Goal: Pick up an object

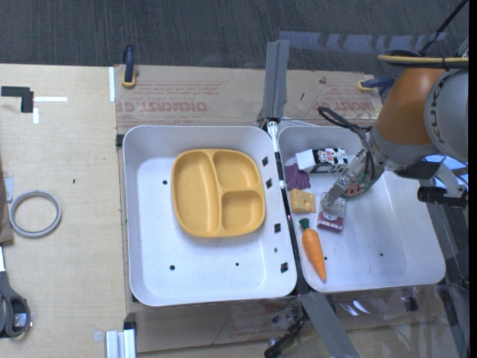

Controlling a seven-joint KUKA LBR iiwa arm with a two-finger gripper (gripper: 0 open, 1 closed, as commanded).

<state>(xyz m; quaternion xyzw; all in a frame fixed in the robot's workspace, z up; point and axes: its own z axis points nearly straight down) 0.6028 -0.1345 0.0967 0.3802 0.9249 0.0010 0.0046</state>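
The gripper reaches into the right bin from the upper right, its tip low over a small dark-red packet. Left of it lie a pale yellow cheese-like block and a purple item. A white and black carton lies near the bin's back wall. An orange carrot with a green top lies near the bin's front left. Nothing is visibly held between the fingers.
The left bin holds a yellow divided plate. A grey divider rail runs between the bins at the back. On the wooden bench at left lie a tape ring and scissors.
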